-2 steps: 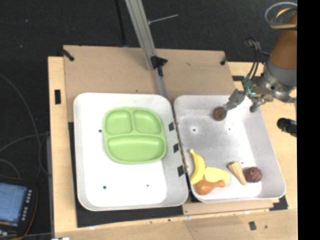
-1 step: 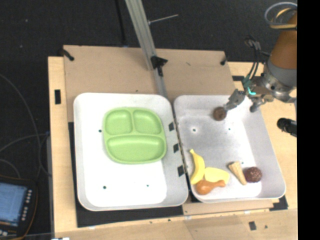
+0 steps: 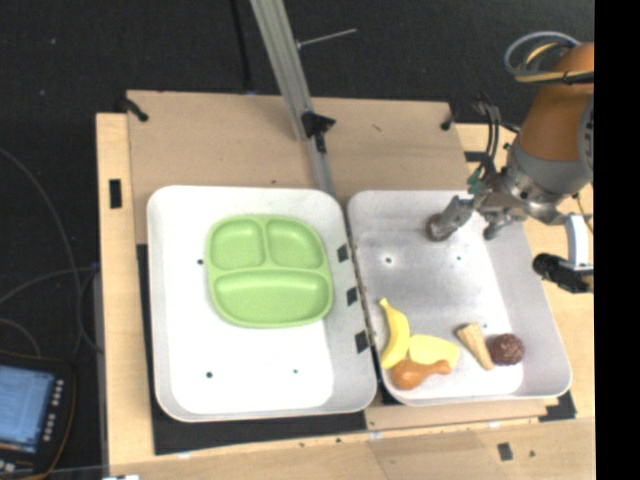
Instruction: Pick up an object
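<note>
I have 2 white bins below me. The left bin [image 3: 180, 368] carries a green divided plate [image 3: 268, 271]; the right bin [image 3: 450, 268] has all the loose pieces crowded along its near edge, so that is where I choose from.

My gripper [image 3: 462, 218] hangs over the far part of the right bin, well apart from those pieces, with nothing between its fingers. They look set apart, 1 tip lower and to the left, the other nearer the wrist, so I read the tool as spread.

My pick is the banana [image 3: 394, 334], lying just beside the bin's left wall. It looks like a moulded toy: I judge it light, stiff and fairly slick, unlikely to bruise or give. Its long axis runs from far-left to near-right with a gentle curve, the thin tip pointing away toward the far-left. I would close across the thick middle, squarely across that axis, since the tapered ends would let it squirt out.

Its near end touches a flat yellow piece [image 3: 434, 349] and an orange piece [image 3: 415, 372], which could be dragged along. A tan cone [image 3: 475, 345] and a dark brown ball [image 3: 506, 348] sit close together to the right; the ball would probably roll away from the fingers.
</note>
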Tool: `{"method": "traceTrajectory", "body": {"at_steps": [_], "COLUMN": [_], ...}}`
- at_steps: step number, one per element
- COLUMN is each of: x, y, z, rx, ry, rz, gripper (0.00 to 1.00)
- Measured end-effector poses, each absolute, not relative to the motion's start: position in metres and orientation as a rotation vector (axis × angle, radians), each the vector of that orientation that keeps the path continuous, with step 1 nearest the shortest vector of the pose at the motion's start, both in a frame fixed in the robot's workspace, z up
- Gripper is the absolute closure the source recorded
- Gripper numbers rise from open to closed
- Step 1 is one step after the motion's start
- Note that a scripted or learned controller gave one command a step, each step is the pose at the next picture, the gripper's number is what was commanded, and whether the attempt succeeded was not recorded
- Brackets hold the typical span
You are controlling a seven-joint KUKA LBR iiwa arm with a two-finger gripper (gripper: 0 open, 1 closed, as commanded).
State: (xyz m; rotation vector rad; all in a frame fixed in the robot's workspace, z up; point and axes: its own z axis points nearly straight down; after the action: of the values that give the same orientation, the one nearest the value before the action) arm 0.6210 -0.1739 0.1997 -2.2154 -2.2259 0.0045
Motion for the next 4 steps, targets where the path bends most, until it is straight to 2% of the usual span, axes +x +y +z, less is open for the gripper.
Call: {"method": "traceTrajectory", "body": {"at_steps": [1, 2, 3, 4], "x": [0.623, 0.622, 0.624, 0.622], "y": [-0.173, -0.174, -0.176, -0.175], "z": [0.137, 0.099, 0.113, 0.178], "rx": [-2.218, -2.220, -2.227, -2.226], "ry": [-2.220, -2.221, -2.223, -2.227], "rz": [0.006, 0.005, -0.001, -0.006], "gripper": [0.00, 0.00, 1.00, 1.00]}}
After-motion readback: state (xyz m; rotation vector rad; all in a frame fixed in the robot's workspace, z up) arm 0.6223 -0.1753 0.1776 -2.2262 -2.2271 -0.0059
